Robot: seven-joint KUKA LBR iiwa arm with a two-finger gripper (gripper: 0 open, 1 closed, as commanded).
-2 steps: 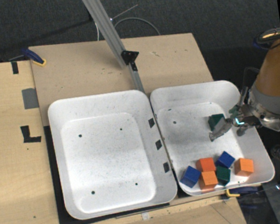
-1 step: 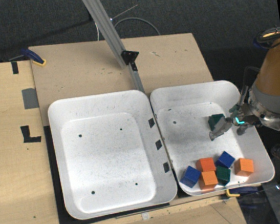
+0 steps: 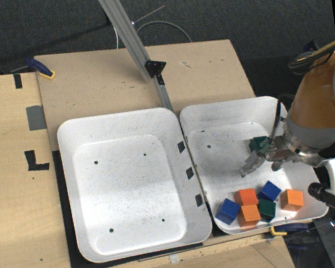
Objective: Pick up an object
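The claw [image 3: 258, 156] hangs low in the right bin [image 3: 226, 111], a green block [image 3: 259, 144] right at its fingers; whether it is pinched between them or only touching, I cannot tell. The other blocks lie toward the bin's front edge, just beside the claw: blue [image 3: 228, 210], two orange [image 3: 247, 197], dark green [image 3: 266, 209].

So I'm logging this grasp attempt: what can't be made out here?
- Gripper: blurred; grip on the dark green object unclear.
- Green block: partly hidden among the neighbouring blocks.
- Arm: cut off by the right edge.
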